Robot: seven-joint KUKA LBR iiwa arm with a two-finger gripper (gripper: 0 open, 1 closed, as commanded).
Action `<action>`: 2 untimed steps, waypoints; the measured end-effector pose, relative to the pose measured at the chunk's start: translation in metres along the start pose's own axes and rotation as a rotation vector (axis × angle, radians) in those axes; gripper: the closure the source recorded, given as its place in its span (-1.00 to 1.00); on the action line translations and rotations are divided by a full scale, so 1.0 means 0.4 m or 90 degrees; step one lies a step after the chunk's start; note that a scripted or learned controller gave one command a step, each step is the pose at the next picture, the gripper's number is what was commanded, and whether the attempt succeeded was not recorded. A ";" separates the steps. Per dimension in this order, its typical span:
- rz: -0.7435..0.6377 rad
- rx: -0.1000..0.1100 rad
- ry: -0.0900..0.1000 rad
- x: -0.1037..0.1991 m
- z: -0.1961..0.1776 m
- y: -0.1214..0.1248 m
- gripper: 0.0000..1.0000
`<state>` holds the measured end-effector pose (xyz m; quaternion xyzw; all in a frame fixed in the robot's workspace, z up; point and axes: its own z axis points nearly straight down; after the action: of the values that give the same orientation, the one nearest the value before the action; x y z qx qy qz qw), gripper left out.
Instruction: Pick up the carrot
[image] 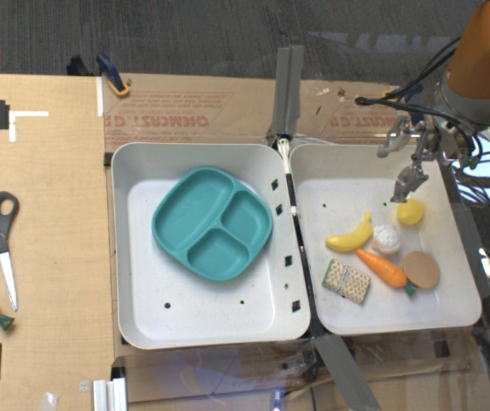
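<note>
None of the pick is done yet: the carrot (381, 268) lies in the right bin (463, 311) between a banana (350, 236) and a tan disc (421, 270), while the gripper (409, 181) hangs near the lemon (410, 213), fingers holding nothing, their spread unclear.

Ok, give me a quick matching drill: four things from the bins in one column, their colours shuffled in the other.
Things:
1. plate
2. carrot
3. banana
4. round disc

Colours:
A. yellow
B. tan brown
C. teal
D. orange

Pairs: 1-C, 2-D, 3-A, 4-B
</note>
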<state>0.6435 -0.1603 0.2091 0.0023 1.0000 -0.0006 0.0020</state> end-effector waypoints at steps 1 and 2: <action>-0.054 0.000 0.000 0.162 0.289 0.010 -1.00; -0.122 -0.001 0.001 0.290 0.290 0.029 -1.00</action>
<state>0.5282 -0.1483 0.0926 -0.0935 0.9956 -0.0002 0.0012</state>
